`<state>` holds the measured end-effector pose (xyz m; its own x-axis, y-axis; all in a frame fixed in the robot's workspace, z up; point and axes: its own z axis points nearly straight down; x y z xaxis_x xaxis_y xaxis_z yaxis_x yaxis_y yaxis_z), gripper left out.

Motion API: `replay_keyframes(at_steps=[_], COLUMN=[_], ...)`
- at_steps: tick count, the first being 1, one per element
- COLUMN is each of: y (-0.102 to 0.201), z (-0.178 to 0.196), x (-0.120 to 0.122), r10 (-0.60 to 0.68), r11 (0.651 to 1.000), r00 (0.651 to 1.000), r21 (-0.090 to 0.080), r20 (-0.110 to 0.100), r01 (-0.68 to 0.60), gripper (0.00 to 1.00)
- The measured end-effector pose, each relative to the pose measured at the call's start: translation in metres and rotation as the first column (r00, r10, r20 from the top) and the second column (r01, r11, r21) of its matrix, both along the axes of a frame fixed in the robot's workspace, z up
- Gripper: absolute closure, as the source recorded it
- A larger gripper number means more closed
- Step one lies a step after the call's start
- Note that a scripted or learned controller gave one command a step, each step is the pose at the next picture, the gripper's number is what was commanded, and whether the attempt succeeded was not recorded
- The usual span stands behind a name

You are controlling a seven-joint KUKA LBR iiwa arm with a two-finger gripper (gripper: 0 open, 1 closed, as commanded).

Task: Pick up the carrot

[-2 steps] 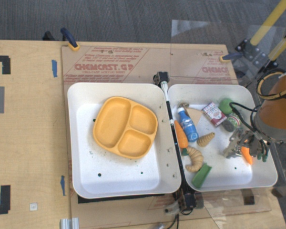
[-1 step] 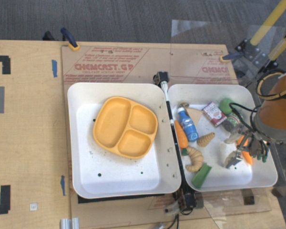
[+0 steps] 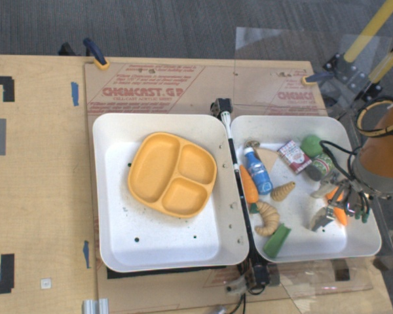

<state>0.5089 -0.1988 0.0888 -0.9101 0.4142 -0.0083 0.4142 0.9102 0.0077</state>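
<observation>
the gripper (image 3: pixel 329 216) hung low over the right side of the right bin (image 3: pixel 363 246), reaching in from the orange-banded wrist at the view's edge. a tangle of cables and small orange and green fittings crowded it, and whether the claw was spread or pressed together could not be told; nothing could be made out between its tips.

the carrot (image 3: pixel 249 187) lay well apart from the claw, across the bin at its left wall, lengthwise along the divider and touching or just beside the blue bottle (image 3: pixel 256 170) on its right. it looked like a light, stiff plastic toy, smooth and somewhat slippery, tapered, and in no way fragile. the best hold would likely be across its thicker middle, jaws closing along the bin's length rather than across it, since the wall on one side and the bottle on the other left little room for a finger.

around it in the same bin: a tan croissant-shaped piece (image 3: pixel 268 218) just below the carrot, a green block (image 3: pixel 276 240) beneath that, a small ridged tan piece (image 3: pixel 282 191) toward the middle, a red and white box (image 3: pixel 293 156), a green round thing (image 3: pixel 312 144) and a can (image 3: pixel 319 168) nearer the arm.

the left bin (image 3: pixel 111 195) held a yellow divided plate (image 3: pixel 173 174), its three compartments bare.
</observation>
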Motion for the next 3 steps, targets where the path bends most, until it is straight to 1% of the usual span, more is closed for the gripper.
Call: replay_keyframes(at_steps=[1, 2, 3], y=[-0.0013, -0.0012, 0.0079], z=[0.0092, 0.0083, 0.0005], x=[0.0042, 0.0036, 0.0031], r10=[0.002, 0.001, 0.155], r11=[1.0, 1.0, 0.988], r00=[1.0, 1.0, 0.988], r21=[-0.006, -0.005, -0.01], r20=[0.01, 0.008, 0.0], r01=[-0.002, -0.001, -0.155], gripper=[1.0, 0.0, 0.0])
